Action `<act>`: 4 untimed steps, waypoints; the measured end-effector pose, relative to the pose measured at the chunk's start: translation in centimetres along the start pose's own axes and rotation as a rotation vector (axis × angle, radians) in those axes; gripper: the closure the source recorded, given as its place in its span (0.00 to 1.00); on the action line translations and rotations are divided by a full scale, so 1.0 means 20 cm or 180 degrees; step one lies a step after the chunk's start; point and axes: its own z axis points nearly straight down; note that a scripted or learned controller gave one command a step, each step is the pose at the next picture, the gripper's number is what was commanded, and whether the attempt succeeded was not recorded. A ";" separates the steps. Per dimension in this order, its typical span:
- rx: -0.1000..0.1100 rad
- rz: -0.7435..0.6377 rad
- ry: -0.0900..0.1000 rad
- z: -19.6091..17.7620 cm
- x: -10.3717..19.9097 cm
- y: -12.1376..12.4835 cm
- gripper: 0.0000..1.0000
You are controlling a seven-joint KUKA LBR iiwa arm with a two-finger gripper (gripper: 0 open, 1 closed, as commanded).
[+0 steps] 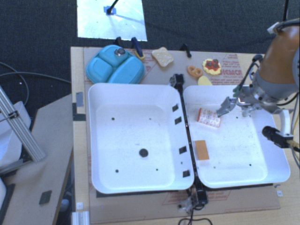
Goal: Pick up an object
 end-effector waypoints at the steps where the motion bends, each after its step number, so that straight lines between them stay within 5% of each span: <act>1: 0.0010 0.0032 -0.0008 0.25 -0.47 -0.07 0.00; 2: -0.0012 0.0004 -0.0006 0.19 -0.44 -0.06 1.00; 3: 0.0022 0.0018 0.0006 0.30 -0.44 -0.44 1.00; 4: -0.0029 0.0000 -0.0025 0.62 -0.24 -0.44 1.00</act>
